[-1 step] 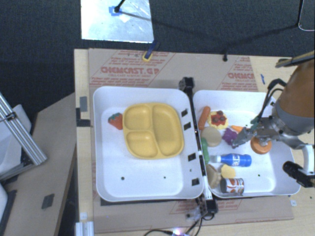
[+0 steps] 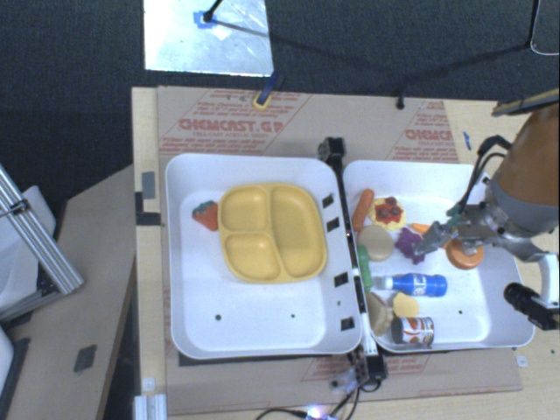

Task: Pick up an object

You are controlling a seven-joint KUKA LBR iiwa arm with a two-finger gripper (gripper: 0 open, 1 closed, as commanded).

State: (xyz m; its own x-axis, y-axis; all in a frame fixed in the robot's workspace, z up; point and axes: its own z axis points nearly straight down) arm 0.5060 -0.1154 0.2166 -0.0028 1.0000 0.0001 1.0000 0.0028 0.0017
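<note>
1. While the grey arm reaches in from the right over the right bin, its gripper hangs low beside a purple toy; whether its fingers are apart or together, I cannot tell
2. Just behind the gripper, toward the arm, an orange round piece lies on the bin floor
3. Below the gripper lies a blue bottle, and further below a red can
4. Left of it sit a beige round piece, a carrot and a pizza slice
5. Far to its left, the left bin holds a yellow divided plate and a strawberry
</note>
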